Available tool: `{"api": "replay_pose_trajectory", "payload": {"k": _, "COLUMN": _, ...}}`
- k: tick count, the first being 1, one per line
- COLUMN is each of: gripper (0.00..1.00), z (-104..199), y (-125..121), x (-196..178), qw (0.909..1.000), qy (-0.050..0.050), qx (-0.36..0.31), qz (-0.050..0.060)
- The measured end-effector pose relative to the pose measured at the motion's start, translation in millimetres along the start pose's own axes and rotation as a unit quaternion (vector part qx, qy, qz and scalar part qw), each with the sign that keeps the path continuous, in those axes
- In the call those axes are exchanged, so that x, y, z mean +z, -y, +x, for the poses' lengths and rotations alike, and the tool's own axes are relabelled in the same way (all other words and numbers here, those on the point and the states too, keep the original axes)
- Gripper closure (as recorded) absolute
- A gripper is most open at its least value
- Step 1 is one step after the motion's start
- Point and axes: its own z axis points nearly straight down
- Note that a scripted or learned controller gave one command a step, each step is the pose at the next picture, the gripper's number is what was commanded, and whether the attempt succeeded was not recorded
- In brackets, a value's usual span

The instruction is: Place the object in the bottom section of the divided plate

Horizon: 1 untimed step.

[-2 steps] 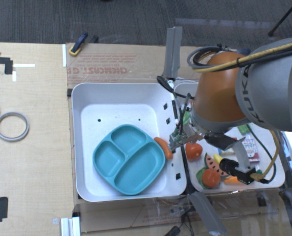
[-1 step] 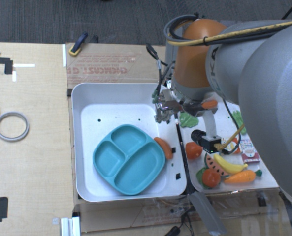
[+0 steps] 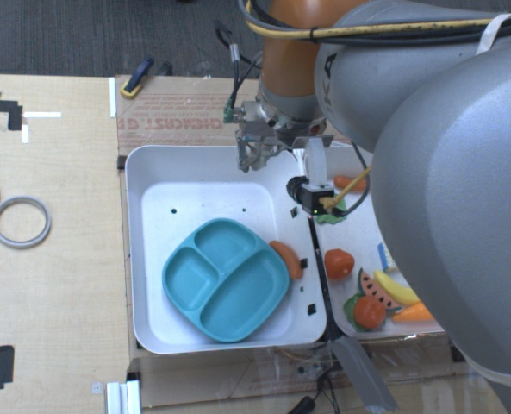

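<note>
On the bench, the arm (image 3: pixel 427 145) hides much of the right bin (image 3: pixel 358 322); the gripper's (image 3: pixel 253 155) jaw state is unclear.

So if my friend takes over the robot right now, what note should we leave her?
Gripper: hovering over the left bin's far wall, with nothing visible in it.
Divided plate: blue, in the left bin, all sections bare.
Orange toy food: beside the plate's right rim, touching it.
Other toy food, a tomato and a watermelon slice among it, lies in the right bin.
Done: nothing placed yet.
Left: pick an object and set it in the plate's bottom section.
</note>
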Motion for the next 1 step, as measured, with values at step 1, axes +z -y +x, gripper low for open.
{"api": "replay_pose_trajectory", "payload": {"k": 1, "gripper": 1.0, "z": 24.8, "y": -30.1, "x": -40.2, "qw": 0.9959, "qy": 0.0, "qx": 0.091, "qz": 0.0}}
